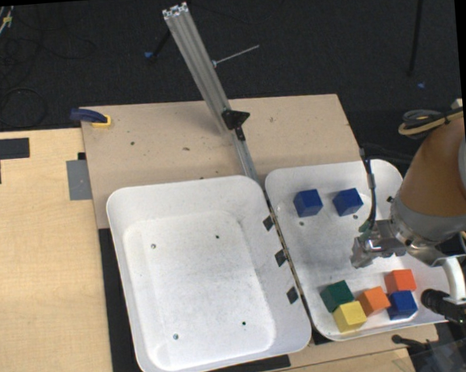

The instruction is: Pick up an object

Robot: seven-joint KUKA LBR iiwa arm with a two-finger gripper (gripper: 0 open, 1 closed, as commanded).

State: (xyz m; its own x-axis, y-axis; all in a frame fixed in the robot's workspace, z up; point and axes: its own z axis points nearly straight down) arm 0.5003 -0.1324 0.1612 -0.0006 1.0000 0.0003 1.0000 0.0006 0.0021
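Blocks were the candidates for the pick, and all seven sat in the right bin point(381, 170) in the camera view. Two blue cubes, the left blue block point(307, 202) and the right blue block point(347, 202), lay near the far side, a little apart from each other. Along the near rim a cluster was packed close: a green block point(336, 295), a yellow block point(350, 315) just in front of it, an orange block point(374, 299), a red-orange block point(401, 280) and a third blue block point(401, 304).

The end effector point(371, 252) hovered over the bare middle of that bin, between the two far cubes and the near cluster, hanging from the grey arm point(435, 184) that came in from the right. Nothing showed between its fingers; whether they stood wide or narrow could not be told from this angle. The step in hand looked like the approach, with no grasp made. The next move would likely call for choosing one block, centring over it and descending; the far blue cubes stood free on all sides, while the near cluster left little room for fingers.

The left bin point(193, 282) held no blocks, only dark specks. Both bins rested on a light wooden table point(164, 142). A slanted aluminium rail point(203, 70) rose from behind the bins, and dark floor with cables lay beyond.
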